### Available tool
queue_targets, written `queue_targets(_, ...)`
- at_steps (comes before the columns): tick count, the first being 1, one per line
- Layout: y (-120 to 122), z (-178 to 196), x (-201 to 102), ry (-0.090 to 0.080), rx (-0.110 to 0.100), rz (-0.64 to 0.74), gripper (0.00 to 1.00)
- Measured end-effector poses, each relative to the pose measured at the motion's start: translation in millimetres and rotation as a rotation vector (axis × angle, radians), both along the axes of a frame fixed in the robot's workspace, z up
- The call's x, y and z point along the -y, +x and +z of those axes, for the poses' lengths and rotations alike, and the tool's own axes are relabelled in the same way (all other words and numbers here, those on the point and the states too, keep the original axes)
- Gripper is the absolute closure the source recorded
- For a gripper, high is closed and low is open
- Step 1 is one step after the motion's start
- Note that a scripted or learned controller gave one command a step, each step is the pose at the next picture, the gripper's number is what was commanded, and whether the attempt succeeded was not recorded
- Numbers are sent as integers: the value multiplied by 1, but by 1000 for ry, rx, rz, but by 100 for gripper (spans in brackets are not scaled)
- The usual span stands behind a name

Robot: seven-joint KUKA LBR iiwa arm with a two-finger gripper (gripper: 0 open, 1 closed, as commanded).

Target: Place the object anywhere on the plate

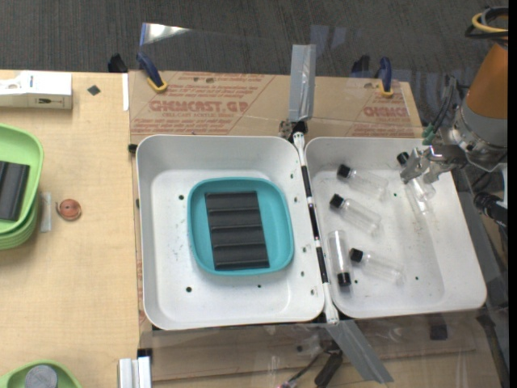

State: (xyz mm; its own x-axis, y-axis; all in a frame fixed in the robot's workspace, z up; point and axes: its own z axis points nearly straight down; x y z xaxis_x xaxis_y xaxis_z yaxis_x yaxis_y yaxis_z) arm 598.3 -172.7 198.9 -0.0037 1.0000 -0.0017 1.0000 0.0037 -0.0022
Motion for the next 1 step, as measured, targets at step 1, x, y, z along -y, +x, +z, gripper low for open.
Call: queue_targets(1,0,0,0,0,0,0,0)
